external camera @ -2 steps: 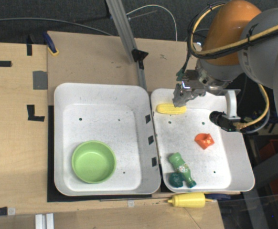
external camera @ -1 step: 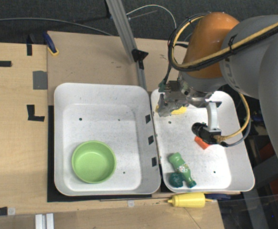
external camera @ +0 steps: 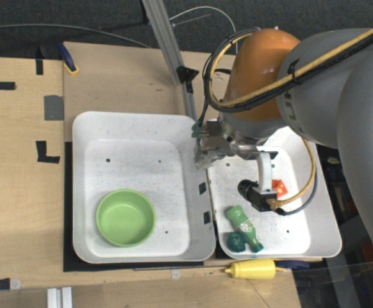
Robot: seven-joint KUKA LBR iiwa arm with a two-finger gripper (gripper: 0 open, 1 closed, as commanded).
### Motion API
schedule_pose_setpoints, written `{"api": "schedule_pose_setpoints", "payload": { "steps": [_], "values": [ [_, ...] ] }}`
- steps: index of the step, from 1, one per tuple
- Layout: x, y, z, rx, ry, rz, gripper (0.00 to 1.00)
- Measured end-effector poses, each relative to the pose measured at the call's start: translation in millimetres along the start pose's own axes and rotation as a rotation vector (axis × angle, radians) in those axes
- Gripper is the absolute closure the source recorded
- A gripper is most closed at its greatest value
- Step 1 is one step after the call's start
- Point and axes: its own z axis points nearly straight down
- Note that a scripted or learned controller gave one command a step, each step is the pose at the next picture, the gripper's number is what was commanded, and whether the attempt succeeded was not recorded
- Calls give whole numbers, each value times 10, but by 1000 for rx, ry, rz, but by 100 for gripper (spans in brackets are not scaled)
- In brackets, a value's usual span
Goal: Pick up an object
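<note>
My gripper (external camera: 205, 154) hangs below the orange wrist, over the left edge of the right bin (external camera: 321, 236), close to the wall between the two bins. In the right bin, a green bottle-shaped toy (external camera: 241, 221) lies near the front, touching a small teal object (external camera: 237, 240). A small red-orange object (external camera: 278, 187) lies further back, partly hidden by the robot's hardware. A green bowl (external camera: 126, 217) sits in the front of the left bin (external camera: 109, 133). Nothing shows between the gripper's fingers.
A yellow object (external camera: 253, 269) lies on the bench just in front of the right bin. A slanted metal pole (external camera: 167, 37) rises behind the bins. The big grey arm covers the right bin's back and right side.
</note>
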Motion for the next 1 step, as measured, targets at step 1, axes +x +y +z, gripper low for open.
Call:
{"api": "schedule_pose_setpoints", "payload": {
  "steps": [1],
  "values": [
    [402, -223, 78, 1, -1, 1, 100]
  ]
}}
